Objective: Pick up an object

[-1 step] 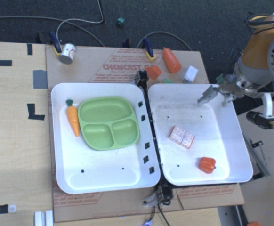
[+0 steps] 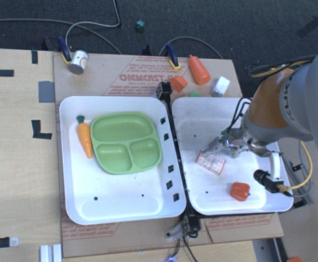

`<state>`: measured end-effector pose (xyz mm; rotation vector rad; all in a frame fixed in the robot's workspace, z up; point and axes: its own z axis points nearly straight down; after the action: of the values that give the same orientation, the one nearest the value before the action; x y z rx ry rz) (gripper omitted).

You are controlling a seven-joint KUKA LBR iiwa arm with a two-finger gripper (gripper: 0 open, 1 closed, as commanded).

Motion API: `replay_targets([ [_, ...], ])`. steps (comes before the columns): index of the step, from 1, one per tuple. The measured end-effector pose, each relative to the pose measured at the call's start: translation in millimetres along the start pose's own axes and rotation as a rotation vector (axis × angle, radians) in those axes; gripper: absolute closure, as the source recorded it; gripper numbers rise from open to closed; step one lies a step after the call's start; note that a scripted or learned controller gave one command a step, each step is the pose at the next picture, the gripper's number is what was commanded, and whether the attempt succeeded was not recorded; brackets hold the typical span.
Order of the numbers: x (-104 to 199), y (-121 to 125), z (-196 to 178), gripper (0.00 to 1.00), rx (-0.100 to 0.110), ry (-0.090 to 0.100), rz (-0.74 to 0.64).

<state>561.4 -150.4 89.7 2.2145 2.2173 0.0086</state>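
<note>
Two shallow white bins sit side by side on a sheet of printed brown cardboard [image 2: 137,75]. The left bin [image 2: 71,195] contains a green three-compartment plastic plate [image 2: 126,142] and, just beside its left edge, an orange toy carrot with a green top [image 2: 84,137]. The right bin [image 2: 202,111] contains a small white packet with red print [image 2: 211,162], lying flat near the middle, and a red-orange toy pepper [image 2: 240,190] toward the near right corner, well apart from the packet.

The grey arm with its orange band [image 2: 274,100] reaches in from the right, its wrist over the right bin. The two-finger gripper [image 2: 220,143] is low in that bin, just above and to the right of the packet's upper edge. Whether it touches the packet cannot be told, nor how far the tool is open. Nothing is seen held in it.

Outside the bins, on the cardboard behind them, lie an orange toy bottle-shaped piece [image 2: 199,70], a small orange block [image 2: 178,83], a white cube-like object [image 2: 221,85] and a small silver can [image 2: 79,61].
</note>
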Motion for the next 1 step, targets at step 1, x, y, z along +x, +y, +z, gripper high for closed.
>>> replay_targets([
  [1,-16.8,35.3,-91.8,0.0,0.008,0.0,0.0],
])
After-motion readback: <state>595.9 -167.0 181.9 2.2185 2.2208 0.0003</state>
